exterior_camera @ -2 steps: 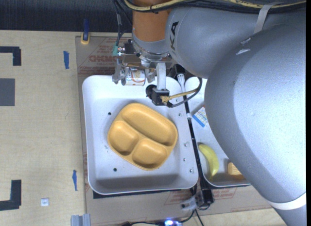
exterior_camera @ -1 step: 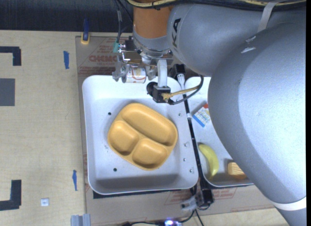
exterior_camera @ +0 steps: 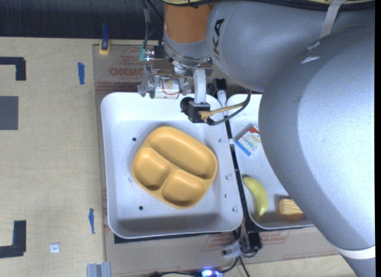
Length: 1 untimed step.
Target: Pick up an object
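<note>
The counter is pale wood-grain board, with black squared marks near its left edge and short strips of blue tape stuck here and there. Beyond its far edge lies a dark, ribbed surface across the top of the view. A sheet of brown cardboard with red printing lies under the bins.

The left bin is shallow and white, with rounded corners. In it rests a yellow divided tray — three compartments, lying at a slant, near the middle of the bin floor and touching no wall.

Above the bin's far rim hangs the gripper, below the orange band of the arm. Its metal parts sit over the rim and the cardboard, apart from the tray; whether it is apart or together cannot be told from this angle. A black cable runs from the wrist down along the seam between the bins.

The right bin is largely covered by the grey arm. In the part that shows lie a small white packet with blue and red print, a banana just beside the dividing wall, and a tan, bread-like piece near the banana.
</note>
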Tool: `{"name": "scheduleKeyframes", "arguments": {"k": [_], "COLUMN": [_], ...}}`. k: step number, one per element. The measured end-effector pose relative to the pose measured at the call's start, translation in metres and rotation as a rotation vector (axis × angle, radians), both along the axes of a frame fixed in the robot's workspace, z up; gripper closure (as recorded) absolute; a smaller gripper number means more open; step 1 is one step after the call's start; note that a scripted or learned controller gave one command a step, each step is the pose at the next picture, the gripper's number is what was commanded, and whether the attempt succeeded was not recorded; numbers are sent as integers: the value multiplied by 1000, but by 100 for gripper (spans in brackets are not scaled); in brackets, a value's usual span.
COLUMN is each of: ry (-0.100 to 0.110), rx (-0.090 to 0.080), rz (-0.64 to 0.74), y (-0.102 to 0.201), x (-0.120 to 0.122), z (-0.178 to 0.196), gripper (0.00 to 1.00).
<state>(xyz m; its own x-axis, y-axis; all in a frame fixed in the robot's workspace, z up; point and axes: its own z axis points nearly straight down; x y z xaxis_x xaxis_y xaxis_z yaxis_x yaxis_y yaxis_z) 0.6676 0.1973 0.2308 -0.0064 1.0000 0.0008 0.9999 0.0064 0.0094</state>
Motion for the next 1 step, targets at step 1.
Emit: {"name": "scheduleKeyframes", "arguments": {"k": [1], "ry": [12], "rx": [-1], "rz": [-4], "y": [28], "x": [-66], "z": [-3], "gripper": [100]}}
